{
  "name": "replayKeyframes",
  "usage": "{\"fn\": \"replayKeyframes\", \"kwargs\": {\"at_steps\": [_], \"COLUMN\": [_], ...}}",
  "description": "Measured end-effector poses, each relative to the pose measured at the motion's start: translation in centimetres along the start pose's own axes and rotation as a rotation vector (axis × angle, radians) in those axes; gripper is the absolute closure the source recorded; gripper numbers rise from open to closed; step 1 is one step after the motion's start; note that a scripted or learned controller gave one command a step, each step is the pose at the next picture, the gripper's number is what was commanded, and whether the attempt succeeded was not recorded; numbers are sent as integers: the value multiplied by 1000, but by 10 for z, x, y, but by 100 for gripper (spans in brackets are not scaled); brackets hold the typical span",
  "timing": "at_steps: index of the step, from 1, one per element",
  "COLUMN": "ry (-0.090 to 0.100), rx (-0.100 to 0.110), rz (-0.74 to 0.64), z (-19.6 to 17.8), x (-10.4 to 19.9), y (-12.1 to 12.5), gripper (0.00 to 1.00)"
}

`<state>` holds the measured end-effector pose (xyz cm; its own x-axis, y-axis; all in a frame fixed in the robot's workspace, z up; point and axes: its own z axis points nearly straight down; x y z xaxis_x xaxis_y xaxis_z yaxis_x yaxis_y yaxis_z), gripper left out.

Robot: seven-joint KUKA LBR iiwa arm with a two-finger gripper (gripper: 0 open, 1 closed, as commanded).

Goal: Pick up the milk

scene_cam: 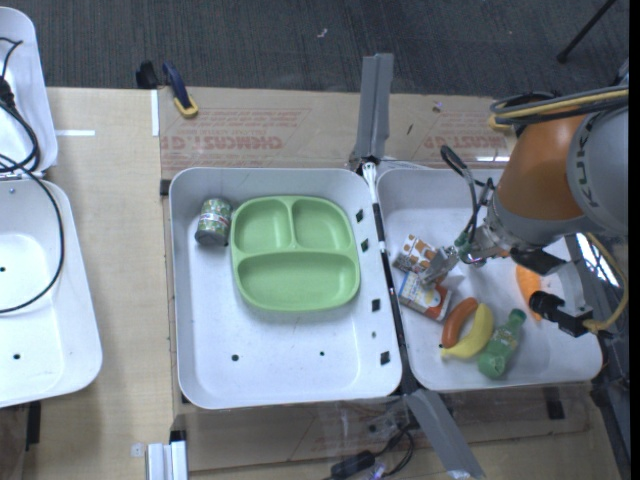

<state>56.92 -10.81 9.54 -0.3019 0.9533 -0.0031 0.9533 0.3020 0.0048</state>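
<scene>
Two white bins are sitting side by side on a wooden bench. The milk carton (417,257) is lying in the right bin (420,363), above a snack packet (424,295). The gripper (462,253) is hanging just right of it, state unclear, the arm (545,173) bending down from the right. Nearby a banana (472,332) is lying.

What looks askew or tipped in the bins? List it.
In the left bin, the small can lies on its side beside the green plate. In the right bin, the green bottle also lies flat. Nothing spilled.
</scene>
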Motion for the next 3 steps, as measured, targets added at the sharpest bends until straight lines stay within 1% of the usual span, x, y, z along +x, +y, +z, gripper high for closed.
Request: {"fn": "replayKeyframes", "kwargs": {"at_steps": [1, 2, 3], "ry": [2, 1, 1], "rx": [1, 1, 2], "rz": [-65, -61, -198], "z": [2, -7, -139], "x": [-11, -12, 27], "y": [40, 39, 104], "gripper": [0, 100, 100]}}
